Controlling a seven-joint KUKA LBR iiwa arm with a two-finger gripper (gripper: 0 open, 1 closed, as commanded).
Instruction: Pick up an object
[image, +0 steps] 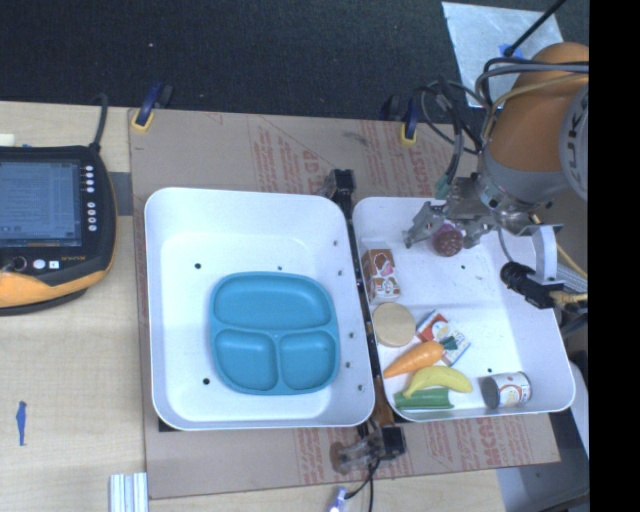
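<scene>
Overhead, the camera view shows the desk (70, 400) with two white bins side by side. The left bin (170, 300) holds a blue divided plate (272, 332) near its middle. The right bin (540, 350) carries the small things: a brown snack packet (381, 274) by its left wall, a round tan biscuit (393, 324), a colourful wrapper (444, 335), a carrot (412, 360), a banana (437, 379), a green vegetable (423, 399) at the near edge, and a small can (506, 390) lying in the near right corner. The jaws (447, 238) hang over the far part of the right bin, closed around a dark reddish round object (447, 240) seen between the fingers. A teach pendant (50, 225) lies at the desk's left edge.
</scene>
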